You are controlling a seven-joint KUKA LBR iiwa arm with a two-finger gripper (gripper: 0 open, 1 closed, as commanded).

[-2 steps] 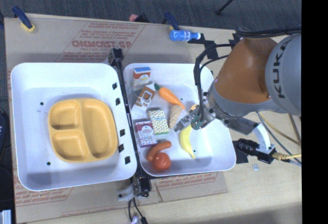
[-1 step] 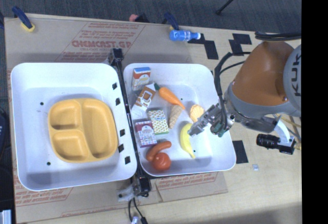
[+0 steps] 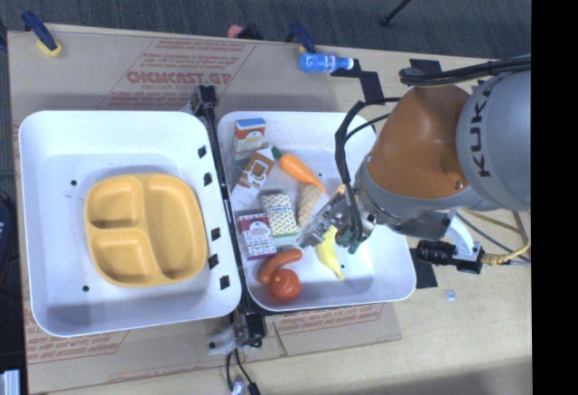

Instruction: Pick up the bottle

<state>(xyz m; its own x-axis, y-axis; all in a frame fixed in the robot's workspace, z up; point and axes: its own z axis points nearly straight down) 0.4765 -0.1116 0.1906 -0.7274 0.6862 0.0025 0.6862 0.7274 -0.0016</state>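
From above, two shallow white plastic bins sit side by side on a cardboard-covered bench. The left bin (image 3: 45, 158) holds one smooth yellow tray (image 3: 144, 229) with three compartments and rounded corners, with bare white floor all round it. The right bin (image 3: 388, 280) is crowded with toy food: one orange carrot (image 3: 298, 169), one pale ear of corn (image 3: 309, 203), one yellow banana (image 3: 330, 258), one red tomato (image 3: 282, 285) touching one sausage (image 3: 278, 261), and four small printed cartons (image 3: 249, 135) clustered along its left side. The grey arm with its glossy orange band (image 3: 415, 145) reaches in from the right and covers most of that bin's right half. The gripper (image 3: 336, 223) hangs low among the corn and banana; I cannot tell how its pincer stands. The bottle (image 3: 323, 63), small, blue and lying on its side, rests outside both bins on the bench's far edge, just beside a blue clamp (image 3: 301, 36), well apart from the gripper.
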